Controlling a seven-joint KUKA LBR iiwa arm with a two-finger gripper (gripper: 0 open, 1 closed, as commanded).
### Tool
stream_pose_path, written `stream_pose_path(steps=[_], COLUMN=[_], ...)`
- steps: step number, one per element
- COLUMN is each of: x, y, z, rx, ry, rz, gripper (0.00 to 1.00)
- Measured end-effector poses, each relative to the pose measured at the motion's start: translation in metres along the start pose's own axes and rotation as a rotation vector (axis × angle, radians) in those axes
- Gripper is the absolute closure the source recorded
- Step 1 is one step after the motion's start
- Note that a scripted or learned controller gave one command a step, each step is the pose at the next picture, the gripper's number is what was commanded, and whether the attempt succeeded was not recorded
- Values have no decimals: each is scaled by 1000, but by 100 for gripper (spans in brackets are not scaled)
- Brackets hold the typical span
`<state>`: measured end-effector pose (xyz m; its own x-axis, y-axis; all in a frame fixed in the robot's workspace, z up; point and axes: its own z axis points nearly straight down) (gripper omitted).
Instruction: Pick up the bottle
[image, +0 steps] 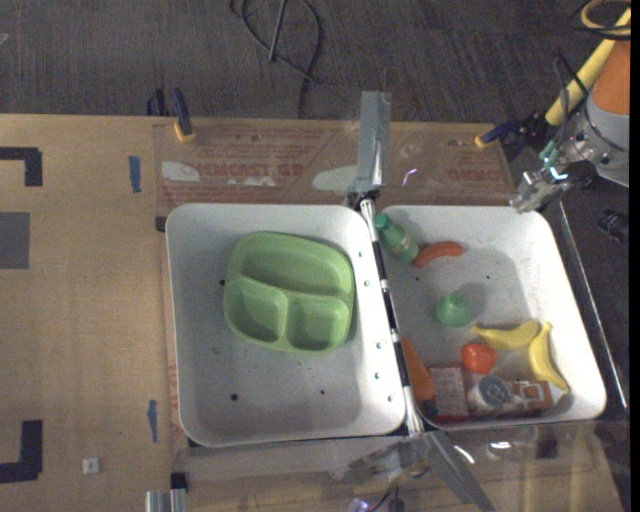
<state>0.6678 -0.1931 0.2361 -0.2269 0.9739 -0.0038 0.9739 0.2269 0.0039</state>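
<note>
Camera view, bottle (397, 239) in right bin (520, 232) corner, carrot (438, 252) touching.

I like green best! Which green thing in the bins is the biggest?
The green divided plate, alone in the left bin. The green bottle and small green ball in the right bin are far smaller.

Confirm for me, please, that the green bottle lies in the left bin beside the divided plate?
Not quite: the bottle lies in the right bin, at its top-left corner beside an orange carrot. The plate sits in the left bin. The camera view shows this.
</note>
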Motion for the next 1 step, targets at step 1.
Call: stream_pose_path(steps=[1], x=[5], y=[2], z=[-11], rx=[-2], ry=[-2], rz=[-107], gripper=[100])
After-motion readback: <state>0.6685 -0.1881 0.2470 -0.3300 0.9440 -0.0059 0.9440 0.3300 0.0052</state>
